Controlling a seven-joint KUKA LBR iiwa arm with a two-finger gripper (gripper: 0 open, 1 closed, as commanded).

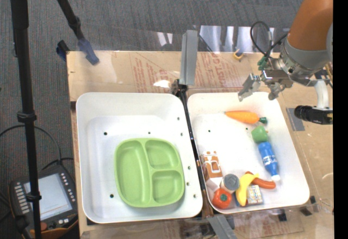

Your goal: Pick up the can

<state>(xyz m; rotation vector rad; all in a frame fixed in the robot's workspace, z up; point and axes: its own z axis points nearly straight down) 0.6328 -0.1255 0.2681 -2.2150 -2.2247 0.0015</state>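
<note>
The can [230, 182] is small, with a grey top, and stands near the front of the right bin [288, 140]. A brown box [211, 164], a tomato [222, 198] and a banana [243, 189] crowd around it. My gripper [261, 90] hangs over the bin's far rim, well behind the can and above it. Its fingers are spread open with nothing between them.
In the right bin there is also a carrot [243, 117], a green pepper [260, 134], a blue bottle [267, 159] and a small packet [254, 194]. The left bin [98, 118] bears a green divided plate [149, 171]. A grey post [188, 61] rises between the bins at the back.
</note>
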